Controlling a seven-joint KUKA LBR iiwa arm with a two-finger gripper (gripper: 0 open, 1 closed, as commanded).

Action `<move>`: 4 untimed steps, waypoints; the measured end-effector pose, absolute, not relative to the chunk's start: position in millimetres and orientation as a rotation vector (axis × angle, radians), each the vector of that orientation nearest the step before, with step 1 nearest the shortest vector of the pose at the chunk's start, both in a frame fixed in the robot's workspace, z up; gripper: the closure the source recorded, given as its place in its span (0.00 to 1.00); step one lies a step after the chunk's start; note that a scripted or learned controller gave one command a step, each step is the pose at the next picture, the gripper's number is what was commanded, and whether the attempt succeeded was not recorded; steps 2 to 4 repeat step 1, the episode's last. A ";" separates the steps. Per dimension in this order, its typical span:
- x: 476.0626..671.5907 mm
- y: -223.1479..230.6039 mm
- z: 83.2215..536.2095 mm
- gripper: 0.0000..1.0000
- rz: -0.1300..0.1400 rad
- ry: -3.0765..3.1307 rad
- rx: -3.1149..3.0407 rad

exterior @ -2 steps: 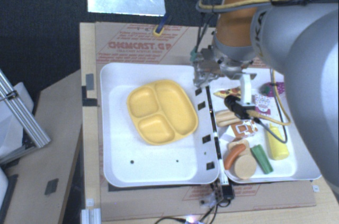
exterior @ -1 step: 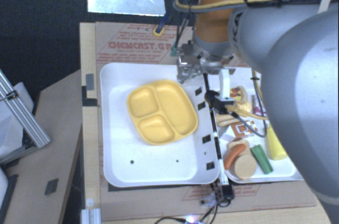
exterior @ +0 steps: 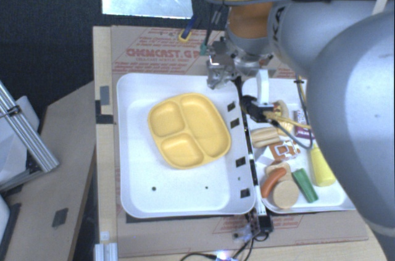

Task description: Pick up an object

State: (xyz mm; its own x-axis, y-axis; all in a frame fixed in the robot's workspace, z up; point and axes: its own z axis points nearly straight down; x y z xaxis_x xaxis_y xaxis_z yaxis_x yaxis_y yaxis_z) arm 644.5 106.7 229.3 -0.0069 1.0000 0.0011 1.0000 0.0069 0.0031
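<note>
Above the bins' divider — arm's wrist (exterior: 237,65); yellow plate (exterior: 188,129) left.

Yellow tray (exterior: 188,129) amid open bin (exterior: 133,149)

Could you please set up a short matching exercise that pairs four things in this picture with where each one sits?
Things:
1. yellow divided plate
2. green stick
3. yellow bottle
4. gripper

Places:
A. near the front of the right bin, between the round tan piece and the yellow bottle
B. over the far end of the wall between the two bins
C. middle of the left bin
D. by the right bin's right side, partly under the arm

Pairs: 1-C, 2-A, 3-D, 4-B
</note>
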 end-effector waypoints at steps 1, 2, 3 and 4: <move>643.8 104.6 230.4 1.00 0.002 2.226 2.214; 643.8 104.6 230.4 1.00 0.002 2.226 2.214; 643.8 104.6 230.4 1.00 0.002 2.226 2.214; 643.8 104.6 230.4 1.00 0.002 2.226 2.214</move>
